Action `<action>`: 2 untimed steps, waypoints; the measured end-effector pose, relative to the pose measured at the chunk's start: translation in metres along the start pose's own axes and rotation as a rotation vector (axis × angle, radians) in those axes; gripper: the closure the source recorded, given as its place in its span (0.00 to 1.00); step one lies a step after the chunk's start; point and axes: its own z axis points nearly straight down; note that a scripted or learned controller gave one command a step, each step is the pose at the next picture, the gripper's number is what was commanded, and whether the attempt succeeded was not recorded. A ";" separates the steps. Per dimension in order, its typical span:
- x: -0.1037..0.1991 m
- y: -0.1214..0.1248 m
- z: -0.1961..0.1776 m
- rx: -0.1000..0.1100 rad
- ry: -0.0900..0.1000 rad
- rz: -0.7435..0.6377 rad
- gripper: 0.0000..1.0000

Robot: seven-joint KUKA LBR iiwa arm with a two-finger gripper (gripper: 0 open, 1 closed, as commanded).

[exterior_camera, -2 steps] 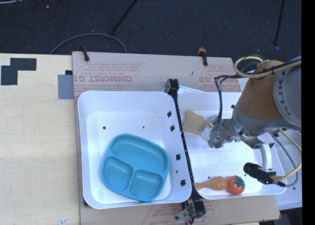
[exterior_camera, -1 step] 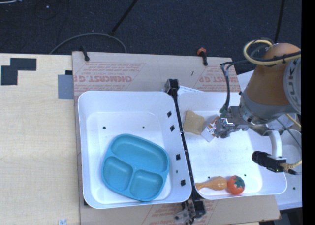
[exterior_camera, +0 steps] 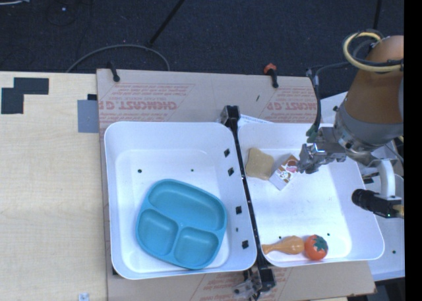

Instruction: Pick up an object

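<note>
tomato (exterior_camera: 316, 247) and drumstick (exterior_camera: 287, 247) sit at my right bin's (exterior_camera: 343, 257) near edge | gripper (exterior_camera: 308, 161) is just beside small printed carton (exterior_camera: 285, 172) mid-bin, bread slice (exterior_camera: 260, 163) left of it | can't tell how wide its grip is, or that it holds anything | risk: carton tips or skids off, i close on air

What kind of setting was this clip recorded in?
Most likely a robotics lab set up for bin-picking trials: two white bins clamped onto a cardboard sheet, loose cables on dark carpet, and toy items such as a blue divided plate.
</note>
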 end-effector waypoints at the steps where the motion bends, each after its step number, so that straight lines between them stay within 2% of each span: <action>1: 0.063 -0.001 0.007 0.007 0.003 -0.004 1.00; 2: 0.115 0.007 0.009 0.006 0.002 -0.003 1.00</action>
